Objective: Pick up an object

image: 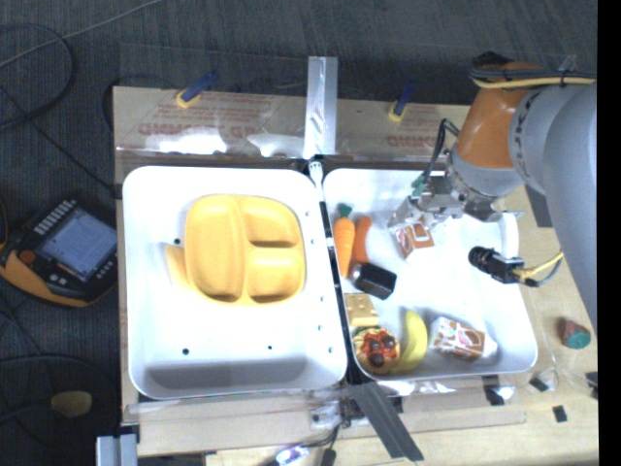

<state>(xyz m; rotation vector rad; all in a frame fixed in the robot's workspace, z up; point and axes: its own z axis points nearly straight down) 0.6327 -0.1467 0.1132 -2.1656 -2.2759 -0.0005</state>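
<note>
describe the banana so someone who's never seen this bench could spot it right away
Look at the right-hand shallow white bin, the one the grey arm reaches into, and go to its near edge. There the yellow curved banana lies between a round item with red and dark toppings and a small red-and-white printed carton. It is the bin's only plain yellow, curved thing.

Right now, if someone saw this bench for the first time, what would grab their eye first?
Probably the big yellow divided tray, which takes up most of the left bin. Next, the clutter in the right bin: an orange carrot by the divider, a black block beside it and a banana near the front. The grey arm's orange band stands out at upper right, with its gripper low over a small carton.
</note>
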